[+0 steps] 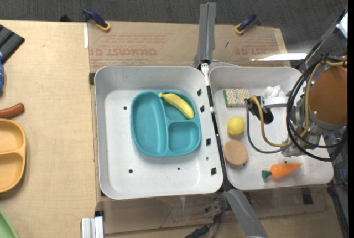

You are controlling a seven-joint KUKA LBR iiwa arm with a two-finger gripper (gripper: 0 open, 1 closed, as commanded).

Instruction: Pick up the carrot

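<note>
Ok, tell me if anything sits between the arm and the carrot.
Nothing visible does. The carrot lies alone near the right bin's front edge, just below the arm. The lemon and tan disc sit off to its left.

Banana on teal tray; lemon beside tan disc.

The orange carrot with a green stem end lies flat near the right bin's front edge.
</note>
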